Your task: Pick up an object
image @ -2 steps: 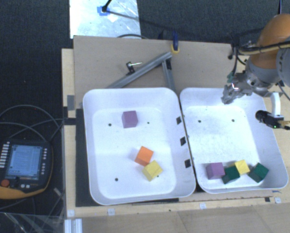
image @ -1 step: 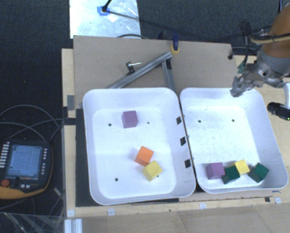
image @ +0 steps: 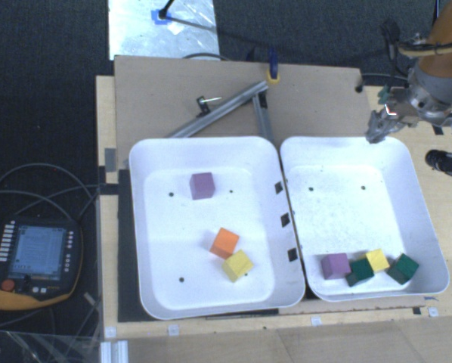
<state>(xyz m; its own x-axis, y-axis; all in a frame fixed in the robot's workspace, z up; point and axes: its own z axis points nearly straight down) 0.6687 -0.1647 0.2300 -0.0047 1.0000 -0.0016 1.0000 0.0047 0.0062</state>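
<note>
We judge the pick hardly begun. Our pincer (image: 379, 131) hangs over the far rim of the right bin (image: 419, 195), up at the bench's back right, with the grey-and-orange arm (image: 445, 48) behind it. It is small and dark against the rim, so we cannot tell its state; we see no block at its tip.

Every block lies down in a bin. In the left bin (image: 147, 203) we have a purple block (image: 202, 185) towards the back, and nearer the front an orange block (image: 225, 242) touching a yellow block (image: 238, 265). In the right bin, four sit in a row along the near wall: a second purple cube (image: 335, 265), a green cube (image: 359, 271), a small yellow cube (image: 377, 259) and another green one (image: 403, 268), packed close together.

What is left, as we read it, is nearly everything: choosing a block, travelling to it, descending, closing and lifting. The right-bin row is well apart from the pincer, at the opposite end of that bin; its tight packing could make a clean grip awkward.
</note>
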